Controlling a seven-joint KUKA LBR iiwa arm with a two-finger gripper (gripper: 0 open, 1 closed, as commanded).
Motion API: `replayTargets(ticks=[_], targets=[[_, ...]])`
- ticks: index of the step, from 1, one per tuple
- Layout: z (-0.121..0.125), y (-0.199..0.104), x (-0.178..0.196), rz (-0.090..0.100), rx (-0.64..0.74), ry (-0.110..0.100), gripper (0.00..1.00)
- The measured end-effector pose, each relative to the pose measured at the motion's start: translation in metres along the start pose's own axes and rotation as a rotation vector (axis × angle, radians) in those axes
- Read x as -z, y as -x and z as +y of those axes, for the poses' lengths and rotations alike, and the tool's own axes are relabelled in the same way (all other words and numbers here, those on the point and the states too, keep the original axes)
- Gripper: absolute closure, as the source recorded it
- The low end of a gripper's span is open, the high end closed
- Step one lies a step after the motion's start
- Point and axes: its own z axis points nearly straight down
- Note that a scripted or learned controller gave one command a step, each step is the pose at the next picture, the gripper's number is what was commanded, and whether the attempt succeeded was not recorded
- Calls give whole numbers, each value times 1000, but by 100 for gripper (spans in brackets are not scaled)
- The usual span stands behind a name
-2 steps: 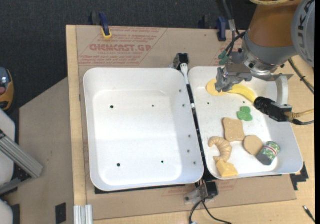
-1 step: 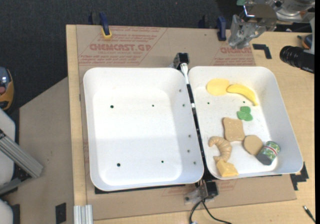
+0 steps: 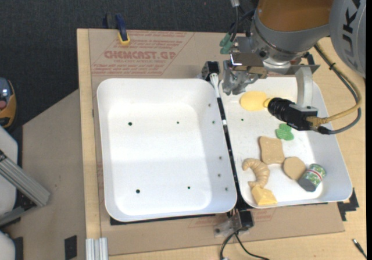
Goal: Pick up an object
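While the yellow lemon-shaped piece (image 3: 253, 101) lies at the back of the right bin (image 3: 334, 163), the gripper (image 3: 237, 81) hovers just beside it; whether the claw is wide or narrow, I cannot tell. Smooth, rounded plastic, I reckon: centre over it, or it rolls.

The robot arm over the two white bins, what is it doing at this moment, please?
The KUKA arm reaches in from the right and hangs over the far end of the right bin, its gripper low near the divider, beside a yellow lemon-like piece. Nothing is seen between its fingers. Further toy food lies in this bin: a green piece, a croissant, two tan pieces, a yellow wedge and a small can.
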Motion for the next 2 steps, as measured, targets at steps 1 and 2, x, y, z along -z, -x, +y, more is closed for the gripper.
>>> replayTargets(ticks=[1,2], targets=[[-42,-24,40,1,-2,15,100],[-71,-14,80,0,-6,17,100]])
